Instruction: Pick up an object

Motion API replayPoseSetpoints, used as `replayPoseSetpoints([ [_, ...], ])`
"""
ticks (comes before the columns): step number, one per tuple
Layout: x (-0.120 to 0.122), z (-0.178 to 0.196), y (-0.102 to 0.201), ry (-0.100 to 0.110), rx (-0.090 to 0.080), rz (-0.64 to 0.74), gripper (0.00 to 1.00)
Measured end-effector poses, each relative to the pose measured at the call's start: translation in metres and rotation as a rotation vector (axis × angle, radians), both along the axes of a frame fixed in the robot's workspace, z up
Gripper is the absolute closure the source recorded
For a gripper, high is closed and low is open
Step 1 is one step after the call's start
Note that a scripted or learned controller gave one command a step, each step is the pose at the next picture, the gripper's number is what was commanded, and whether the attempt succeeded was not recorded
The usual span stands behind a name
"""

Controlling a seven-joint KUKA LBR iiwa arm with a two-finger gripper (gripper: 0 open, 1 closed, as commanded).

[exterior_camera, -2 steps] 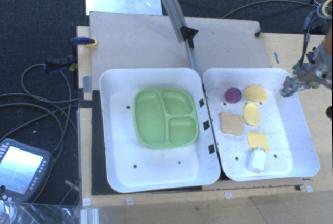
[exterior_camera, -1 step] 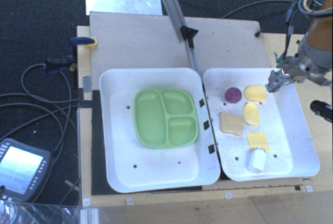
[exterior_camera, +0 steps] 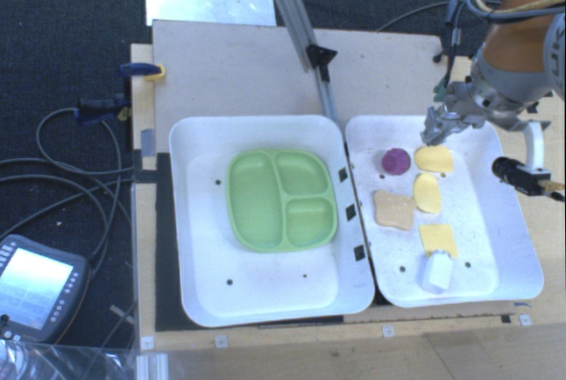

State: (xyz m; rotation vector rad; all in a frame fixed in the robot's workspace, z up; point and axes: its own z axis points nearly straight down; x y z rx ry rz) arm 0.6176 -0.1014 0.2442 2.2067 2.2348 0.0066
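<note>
Jaws (exterior_camera: 435, 137) just above upper yellow piece (exterior_camera: 433, 160).

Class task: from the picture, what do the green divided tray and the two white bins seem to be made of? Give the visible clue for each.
Green divided tray: probably moulded plastic, smooth with a slight sheen; its even colour and rounded compartments suggest so. White bins: likely thin formed plastic, matt, with rounded corners and raised rims, though the picture leaves this open.

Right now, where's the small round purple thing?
The small round purple object lies in the right-hand white bin, toward its far left part, just left of a pale yellow piece and above the tan toast-shaped piece.
</note>
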Motion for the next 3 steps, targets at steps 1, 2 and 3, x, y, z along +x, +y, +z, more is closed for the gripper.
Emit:
replayPoseSetpoints([
  [1,0.007,-0.009,0.06,0.002,0.0,-0.001,1.0],
  [2,0.022,-0.001,0.109,-0.001,0.0,-0.001,1.0],
  [3,0.024,-0.003,0.17,0.001,0.001,0.0,1.0],
])
